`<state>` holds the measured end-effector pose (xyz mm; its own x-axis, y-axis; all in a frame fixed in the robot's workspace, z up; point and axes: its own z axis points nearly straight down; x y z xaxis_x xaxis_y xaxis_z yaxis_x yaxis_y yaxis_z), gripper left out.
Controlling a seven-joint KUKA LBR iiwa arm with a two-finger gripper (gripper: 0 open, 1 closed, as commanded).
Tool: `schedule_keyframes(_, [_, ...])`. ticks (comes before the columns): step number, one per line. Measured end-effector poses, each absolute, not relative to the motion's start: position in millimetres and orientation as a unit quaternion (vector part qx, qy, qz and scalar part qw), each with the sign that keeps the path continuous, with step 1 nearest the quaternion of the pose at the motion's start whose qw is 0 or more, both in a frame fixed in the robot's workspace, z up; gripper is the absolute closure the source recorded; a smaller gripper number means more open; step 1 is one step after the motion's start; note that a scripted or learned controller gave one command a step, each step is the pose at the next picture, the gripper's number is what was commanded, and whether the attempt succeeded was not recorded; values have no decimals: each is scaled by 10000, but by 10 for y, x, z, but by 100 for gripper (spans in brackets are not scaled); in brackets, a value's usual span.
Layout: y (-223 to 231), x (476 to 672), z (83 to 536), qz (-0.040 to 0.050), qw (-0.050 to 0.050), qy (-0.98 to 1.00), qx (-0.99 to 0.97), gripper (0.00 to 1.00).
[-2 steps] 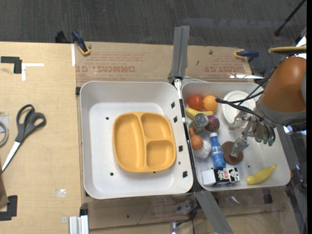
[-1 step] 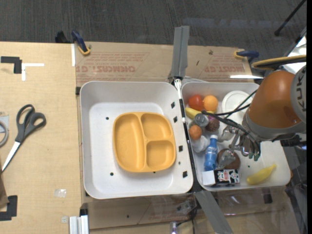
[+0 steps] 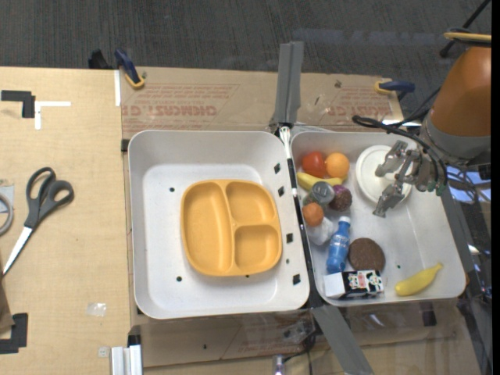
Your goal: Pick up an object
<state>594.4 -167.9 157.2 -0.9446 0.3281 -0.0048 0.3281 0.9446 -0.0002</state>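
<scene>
Right bin (image 3: 449,248) on counter holds the clutter; white round dish (image 3: 373,170) sits at its 12 o'clock end. Claw (image 3: 393,186) hovers at the dish's 4 o'clock rim, released, nothing between its fingers. Nearest graspable: purple fruit (image 3: 341,198), lying toward 9 o'clock from claw, near.

A dark grey carpeted floor (image 3: 195,14) fills the top of the frame. Below it lies the pale wooden counter (image 3: 70,209), lit evenly, with a brown cardboard sheet (image 3: 203,104) spread over its middle, held by blue clamps (image 3: 129,67) along its upper edge.
</scene>
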Motion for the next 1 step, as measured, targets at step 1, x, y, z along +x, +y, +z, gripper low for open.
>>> schedule_keyframes(1, [-1126,6001,933,-2,18,9729,2313,0])
